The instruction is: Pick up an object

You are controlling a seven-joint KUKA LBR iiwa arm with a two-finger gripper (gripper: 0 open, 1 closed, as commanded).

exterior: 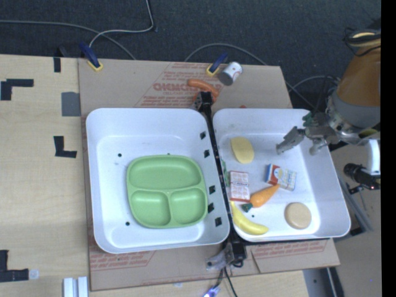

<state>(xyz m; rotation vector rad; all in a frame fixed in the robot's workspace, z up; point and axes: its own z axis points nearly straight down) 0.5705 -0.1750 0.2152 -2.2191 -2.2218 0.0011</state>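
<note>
The right bin [322, 190] holds several small items: a pale yellow oval piece [242, 150], a small red-and-white packet [239, 185], a blue, red and white carton [281, 177], an orange carrot [264, 195], a yellow banana [249, 223] and a round tan bun [298, 215]. My gripper [301, 145] hangs over the bin's far right corner, up and to the right of the carton. Its fingers are spread open with nothing between them. The grey arm with its orange band [364, 82] comes in from the right.
The left bin [105, 135] holds a green divided plate [166, 189]. Clamps, an orange tool [204, 85] and a small grey cylinder [231, 73] lie on the cardboard behind the bins. Cables run across the dark floor at the back.
</note>
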